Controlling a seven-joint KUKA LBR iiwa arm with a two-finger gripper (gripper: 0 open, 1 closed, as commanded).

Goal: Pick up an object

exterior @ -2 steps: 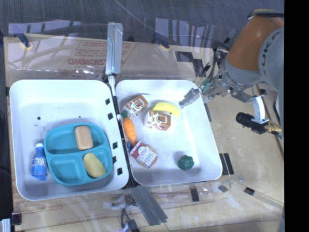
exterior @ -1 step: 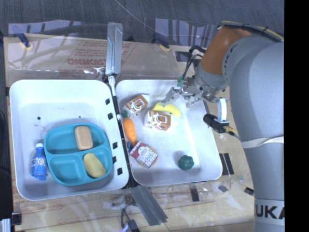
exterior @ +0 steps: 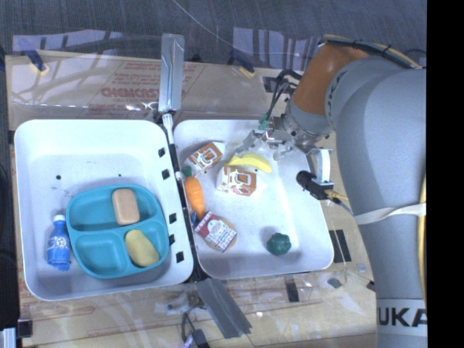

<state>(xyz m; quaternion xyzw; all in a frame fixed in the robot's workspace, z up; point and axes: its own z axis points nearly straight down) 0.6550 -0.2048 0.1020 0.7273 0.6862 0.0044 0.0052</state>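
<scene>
A: Banana (exterior: 250,162) lies in the right bin (exterior: 308,249), upper middle, touching a carton (exterior: 238,182). Gripper (exterior: 270,138) just above it.

B: Handling?

A: Likely light, smooth, curved; take it across the middle.

B: Jaws?

A: Cannot tell; wrist hides them. Banana's far end blurred too.

Two bins side by side: in the left bin (exterior: 36,143), a bottle (exterior: 58,243) at nine o'clock of a divided tray (exterior: 80,212). In the right bin (exterior: 312,256), a banana (exterior: 249,162) at twelve, a carrot (exterior: 194,196) at nine, a ball (exterior: 278,243) at five.
</scene>
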